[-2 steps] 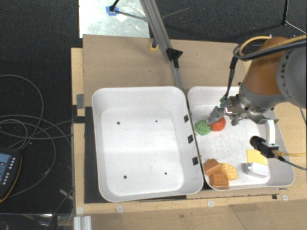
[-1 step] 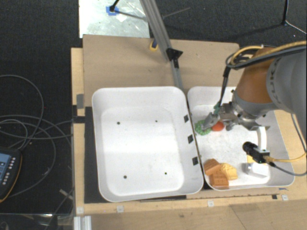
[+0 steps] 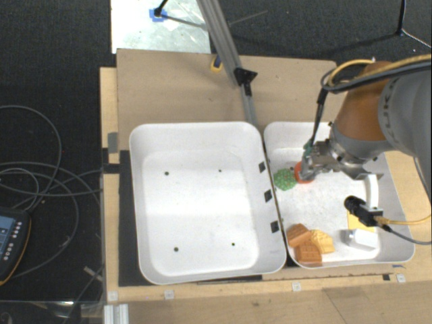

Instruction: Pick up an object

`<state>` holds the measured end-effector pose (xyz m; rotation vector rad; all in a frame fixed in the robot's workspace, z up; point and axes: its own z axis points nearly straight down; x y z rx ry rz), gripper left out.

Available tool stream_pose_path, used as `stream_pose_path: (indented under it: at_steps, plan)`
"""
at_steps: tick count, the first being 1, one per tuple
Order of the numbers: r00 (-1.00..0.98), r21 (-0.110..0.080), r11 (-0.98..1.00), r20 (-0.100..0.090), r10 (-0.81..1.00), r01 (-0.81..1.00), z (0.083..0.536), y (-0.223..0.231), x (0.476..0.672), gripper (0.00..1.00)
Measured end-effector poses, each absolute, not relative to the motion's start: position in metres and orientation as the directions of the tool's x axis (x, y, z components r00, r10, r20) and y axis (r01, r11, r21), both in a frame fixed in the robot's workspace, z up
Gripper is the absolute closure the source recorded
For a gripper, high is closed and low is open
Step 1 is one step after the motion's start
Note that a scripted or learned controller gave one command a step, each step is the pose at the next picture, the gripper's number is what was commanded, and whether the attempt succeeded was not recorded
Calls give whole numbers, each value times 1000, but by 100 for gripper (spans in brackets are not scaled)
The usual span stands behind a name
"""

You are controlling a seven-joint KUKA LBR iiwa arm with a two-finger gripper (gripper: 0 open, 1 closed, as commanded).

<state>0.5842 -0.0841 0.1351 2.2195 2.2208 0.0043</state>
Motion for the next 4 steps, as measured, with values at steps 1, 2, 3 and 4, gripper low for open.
stream_pose_path:
  at_steps: [1,2,3,4]
  plan:
    - [-6,8,6,0,1000,1000,198,-78,586,100]
    - [-4,9,4,-2,1000,1000,259,-85,585,100]
    - [-5,4,5,0,1000,1000,273,-85,586,100]
    - [-11,2,11,2,1000,1000,265,-30,589,100]
